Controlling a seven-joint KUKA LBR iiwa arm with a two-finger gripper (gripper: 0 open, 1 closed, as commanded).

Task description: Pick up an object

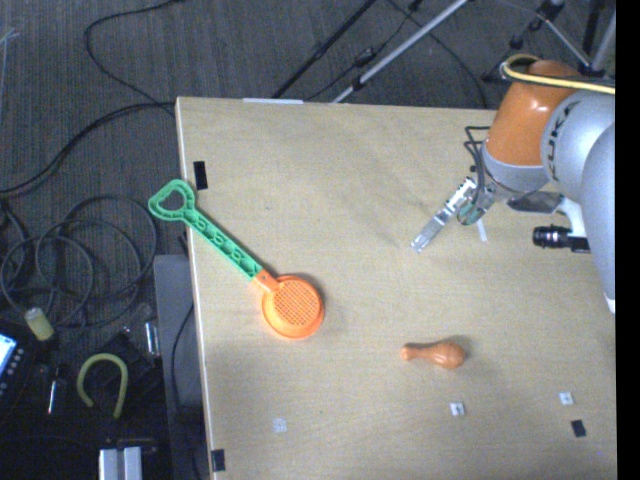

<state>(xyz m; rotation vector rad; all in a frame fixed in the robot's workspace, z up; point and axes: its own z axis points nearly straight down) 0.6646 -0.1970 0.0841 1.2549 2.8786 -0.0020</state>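
The arm point(560, 148) reaches in from the upper right, its gripper point(432, 232) angled down-left over the tan board point(330, 168); its grip state is unclear. A strainer point(250, 268) lies left, a small orange piece point(436, 353) lower centre. Cables point(70, 258) clutter the floor.

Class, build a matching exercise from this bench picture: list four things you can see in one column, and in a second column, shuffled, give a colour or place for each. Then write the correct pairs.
Things:
1. Strainer head
2. Strainer handle
3. Small gourd-shaped object
4. Tool

Descriptions:
A. Green, its loop end hanging over the bench's left edge
B. Above the bench right of centre, at the arm's end
C. Round, orange, mesh-patterned
D. Tan-orange, lying on the bench, nearer the camera than the tool

Pairs: 1-C, 2-A, 3-D, 4-B
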